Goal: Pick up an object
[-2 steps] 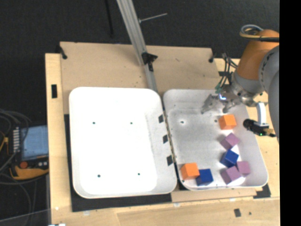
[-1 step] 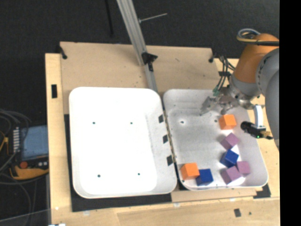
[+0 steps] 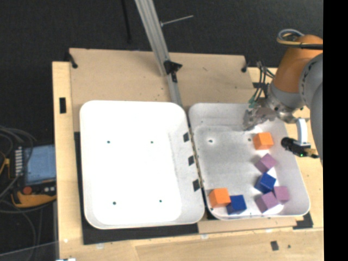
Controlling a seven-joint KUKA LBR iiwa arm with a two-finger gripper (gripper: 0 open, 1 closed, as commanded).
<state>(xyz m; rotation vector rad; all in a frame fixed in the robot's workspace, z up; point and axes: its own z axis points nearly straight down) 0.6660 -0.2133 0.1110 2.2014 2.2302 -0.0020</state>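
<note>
Gripper [image 3: 253,116] sits low over the right bin [image 3: 217,162], toward its far edge; whether it is apart or together cannot be told. Nearest object: an orange cube [image 3: 263,140], just beside the gripper on the near side, flat on the bin floor, edges slightly skewed to the bin walls. Being a cube, it shows no long axis. Nothing is seen held.

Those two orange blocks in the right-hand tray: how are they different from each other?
The upper orange block lies near the gripper, apart from other blocks; the lower orange block sits at the tray's near wall, touching a blue block. The upper one looks paler, the lower deeper orange. Both are small cubes of similar size in the right bin.
</note>
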